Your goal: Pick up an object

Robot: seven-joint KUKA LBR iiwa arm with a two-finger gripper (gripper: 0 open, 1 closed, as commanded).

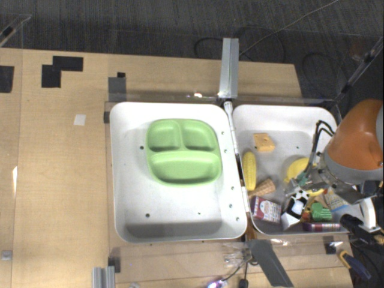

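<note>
While its grip cannot be told, the end effector (304,192) crowds the right bin's (282,114) cluttered front edge.

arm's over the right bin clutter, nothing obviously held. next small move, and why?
Probably a short straight descent. The gripper sits low over the front pile in the right bin, by the black-and-white toy and just below the banana. No item is visibly held. The corn cob lies apart to the left, so that toy is the nearest target.

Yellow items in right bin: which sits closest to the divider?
The corn cob, lying lengthwise along the divider wall; the banana and cracker-like piece sit farther right.
</note>
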